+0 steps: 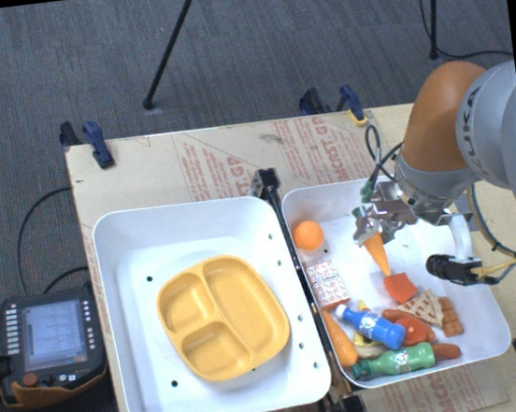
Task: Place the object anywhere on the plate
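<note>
Dark carpet surrounds a tabletop (pixel 185 153) carrying two white bins. The end effector (pixel 375 232), over the right bin (pixel 495 325) near its back edge, grips an orange carrot-like piece (pixel 377 252) hanging from its fingers. The yellow plate (pixel 223 316), centred in the left bin (pixel 119 256), is bare: transfer and release seemingly remain.

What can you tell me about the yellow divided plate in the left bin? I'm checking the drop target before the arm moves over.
The yellow three-compartment plastic plate is a rounded rectangle with raised rims: two smaller sections and one larger, all bare. It lies flat, turned at a slant, on the floor of the shallow white left bin, roughly central. Nothing touches it but the bin floor. The pincer is over the right bin, well away from it.
</note>
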`<state>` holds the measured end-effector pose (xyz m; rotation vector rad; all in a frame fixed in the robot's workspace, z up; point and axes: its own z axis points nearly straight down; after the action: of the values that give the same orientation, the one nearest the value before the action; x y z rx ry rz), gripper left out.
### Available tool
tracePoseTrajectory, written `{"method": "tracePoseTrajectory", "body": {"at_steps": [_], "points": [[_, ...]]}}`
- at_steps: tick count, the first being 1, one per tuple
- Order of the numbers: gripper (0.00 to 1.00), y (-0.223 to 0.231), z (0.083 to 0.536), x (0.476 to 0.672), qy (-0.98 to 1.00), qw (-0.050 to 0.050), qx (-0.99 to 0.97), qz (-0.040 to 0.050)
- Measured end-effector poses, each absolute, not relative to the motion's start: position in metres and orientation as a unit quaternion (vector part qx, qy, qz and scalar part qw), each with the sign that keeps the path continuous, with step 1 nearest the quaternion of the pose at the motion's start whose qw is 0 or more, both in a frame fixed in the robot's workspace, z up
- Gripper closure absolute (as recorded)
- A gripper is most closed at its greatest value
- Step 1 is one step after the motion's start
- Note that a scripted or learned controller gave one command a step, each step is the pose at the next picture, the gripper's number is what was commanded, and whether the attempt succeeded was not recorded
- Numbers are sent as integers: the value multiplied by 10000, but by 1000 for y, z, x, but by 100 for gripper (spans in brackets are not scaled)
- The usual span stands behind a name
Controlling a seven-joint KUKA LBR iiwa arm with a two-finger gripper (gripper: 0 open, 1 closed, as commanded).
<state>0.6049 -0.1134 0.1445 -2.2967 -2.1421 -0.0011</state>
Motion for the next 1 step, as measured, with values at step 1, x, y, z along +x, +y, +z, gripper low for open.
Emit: {"method": "tracePoseTrajectory", "body": {"at_steps": [1], "points": [[100, -46, 202, 581, -6936, 9, -7203, -1]]}}
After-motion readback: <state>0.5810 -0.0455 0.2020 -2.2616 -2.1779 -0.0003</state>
